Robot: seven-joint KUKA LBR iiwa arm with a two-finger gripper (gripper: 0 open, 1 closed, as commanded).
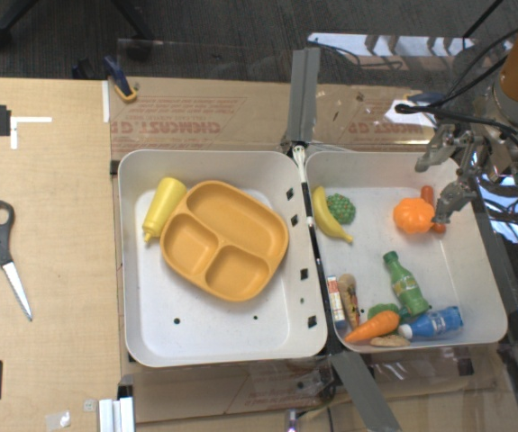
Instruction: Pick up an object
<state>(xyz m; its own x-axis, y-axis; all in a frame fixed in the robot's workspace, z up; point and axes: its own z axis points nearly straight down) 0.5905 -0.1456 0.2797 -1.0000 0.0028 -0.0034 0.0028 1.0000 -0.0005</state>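
Observation:
My gripper (445, 178) hangs over the far right part of the right bin (475, 268), open, with nothing between its fingers. One finger (452, 198) reaches down just right of an orange fruit (413, 216), beside a small red piece (428, 193). Further left lie a banana (329, 217) and a green bumpy ball (341, 209). Near the front of this bin are a green bottle (404, 284), a carrot (371, 325), a blue bottle (435, 321) and a brown packet (342, 297).
The left bin (141, 313) holds a yellow divided plate (224, 238) and a yellow bottle (162, 207). Scissors (2, 250) lie on the wooden bench at the far left. Cables and the arm crowd the right edge beyond the bin wall.

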